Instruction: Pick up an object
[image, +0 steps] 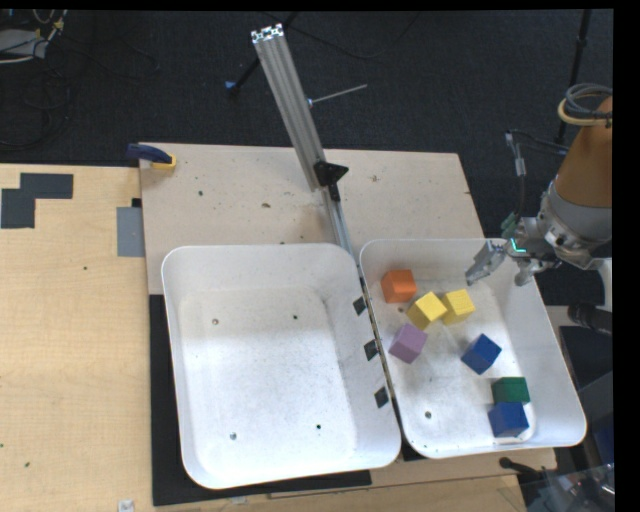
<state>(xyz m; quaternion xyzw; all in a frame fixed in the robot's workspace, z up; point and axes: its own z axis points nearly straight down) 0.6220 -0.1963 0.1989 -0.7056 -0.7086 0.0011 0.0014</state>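
Camera view is showing the pincer (503, 264) hovering over the right bin (560, 385), fingers spread and gripping nothing; the arm (585, 190) is getting cut off at right

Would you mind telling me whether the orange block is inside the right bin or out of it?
Inside: the orange block lies on the right bin floor near its far-left corner.

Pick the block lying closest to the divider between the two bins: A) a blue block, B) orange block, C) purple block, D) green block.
C: the purple block lies nearest the divider; the orange block sits a little farther in, while the green block and both blue blocks lie toward the right bin's far side.
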